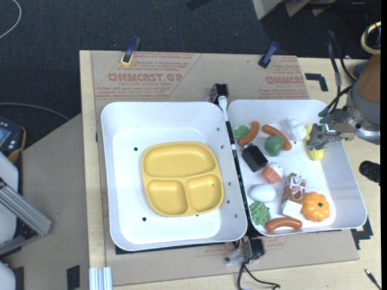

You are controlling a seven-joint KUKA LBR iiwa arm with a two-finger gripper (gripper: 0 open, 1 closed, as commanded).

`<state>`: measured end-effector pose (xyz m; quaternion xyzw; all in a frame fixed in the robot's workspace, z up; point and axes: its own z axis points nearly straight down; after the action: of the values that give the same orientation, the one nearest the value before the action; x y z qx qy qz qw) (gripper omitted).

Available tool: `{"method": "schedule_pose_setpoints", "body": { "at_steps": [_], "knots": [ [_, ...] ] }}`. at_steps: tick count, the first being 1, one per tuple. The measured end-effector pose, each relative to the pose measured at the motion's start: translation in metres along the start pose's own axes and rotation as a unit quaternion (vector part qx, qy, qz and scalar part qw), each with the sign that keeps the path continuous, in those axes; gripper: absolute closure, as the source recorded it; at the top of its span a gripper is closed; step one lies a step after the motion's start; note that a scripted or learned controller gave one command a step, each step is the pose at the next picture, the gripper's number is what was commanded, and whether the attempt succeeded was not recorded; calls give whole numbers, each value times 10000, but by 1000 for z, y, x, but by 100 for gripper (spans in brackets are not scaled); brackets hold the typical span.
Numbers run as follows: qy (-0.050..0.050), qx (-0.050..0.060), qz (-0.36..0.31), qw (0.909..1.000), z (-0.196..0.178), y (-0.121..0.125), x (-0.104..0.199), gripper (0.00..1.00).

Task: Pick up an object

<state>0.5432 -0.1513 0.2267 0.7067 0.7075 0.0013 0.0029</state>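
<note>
Yellow toy (pixel 315 154) under gripper (pixel 317 141), grip unclear; white toy (pixel 295 128) beside.

One fixed camera is looking down at a slant from above the tabletop (pixel 181 71), far enough back that it is taking in both white bins, the left bin (pixel 115 162) and the right bin (pixel 338 180), with dark floor beyond.
</note>
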Motion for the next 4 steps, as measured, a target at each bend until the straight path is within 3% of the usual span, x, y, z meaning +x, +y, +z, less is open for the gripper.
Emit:
{"method": "schedule_pose_setpoints", "body": {
  "at_steps": [1, 2, 3, 4],
  "knots": [
    [23, 25, -27, 10000, -8, 0, 58, 100],
    [16, 30, -19, 10000, 5, 15, 101, 100],
    [17, 37, 8, 10000, -7, 1, 97, 100],
    [13, 49, 8, 10000, 9, 2, 95, 100]
  ]
}}
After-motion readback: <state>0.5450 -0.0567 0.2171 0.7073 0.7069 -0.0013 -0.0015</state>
